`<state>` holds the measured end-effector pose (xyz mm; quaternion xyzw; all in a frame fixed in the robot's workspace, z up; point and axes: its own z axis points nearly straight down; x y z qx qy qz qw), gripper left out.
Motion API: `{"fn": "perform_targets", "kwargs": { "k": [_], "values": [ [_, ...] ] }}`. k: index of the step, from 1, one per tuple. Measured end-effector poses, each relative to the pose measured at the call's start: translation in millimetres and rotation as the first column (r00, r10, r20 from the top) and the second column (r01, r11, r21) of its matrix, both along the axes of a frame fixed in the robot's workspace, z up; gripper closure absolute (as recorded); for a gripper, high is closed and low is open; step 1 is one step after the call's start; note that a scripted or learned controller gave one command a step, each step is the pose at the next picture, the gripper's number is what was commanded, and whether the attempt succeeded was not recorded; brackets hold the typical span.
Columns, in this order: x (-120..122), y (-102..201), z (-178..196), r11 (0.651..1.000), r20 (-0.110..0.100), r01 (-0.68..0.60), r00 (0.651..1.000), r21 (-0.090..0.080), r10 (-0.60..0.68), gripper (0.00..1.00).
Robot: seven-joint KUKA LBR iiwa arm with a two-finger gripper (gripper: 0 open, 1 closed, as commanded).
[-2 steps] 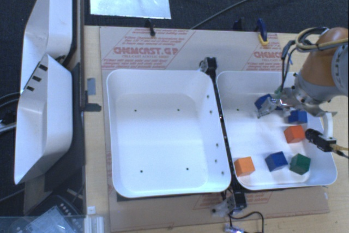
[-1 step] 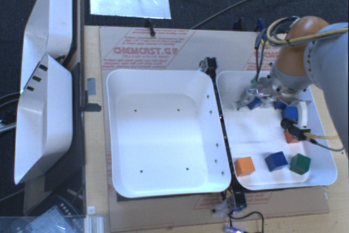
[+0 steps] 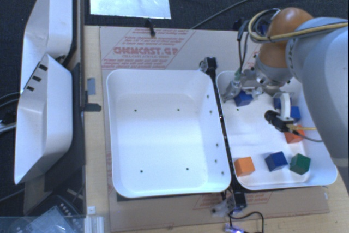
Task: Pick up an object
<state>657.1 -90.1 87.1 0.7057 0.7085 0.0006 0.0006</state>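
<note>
My gripper [image 3: 239, 90] is low over the far left corner of the right bin [image 3: 256, 133]. A blue block [image 3: 244, 99] lies right under and against it, partly covered by the gripper. Whether the block is held cannot be made out. Other blocks lie in the same bin: a second blue one [image 3: 293, 112] behind the wrist, an orange-red one [image 3: 294, 137] by the right wall, and along the near edge an orange block [image 3: 244, 166], a blue block [image 3: 276, 161] and a green block [image 3: 300, 163].
The left bin [image 3: 163, 133] stands beside the right one, their walls meeting at a black divider [image 3: 221, 117]. The grey arm [image 3: 322, 73] covers the right bin's far right side. Spare white bins [image 3: 43, 90] are stacked at the far left.
</note>
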Motion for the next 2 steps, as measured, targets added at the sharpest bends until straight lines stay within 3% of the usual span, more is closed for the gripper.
{"fn": "perform_targets", "kwargs": {
  "k": [1,2],
  "values": [
    [-0.2,-2.2,10.7,1.000,0.001,0.003,1.000,0.000,-0.003,1.00],
    [10.2,80.7,107.9,1.000,0.008,-0.004,1.000,0.002,0.004,1.00]
  ]
}}
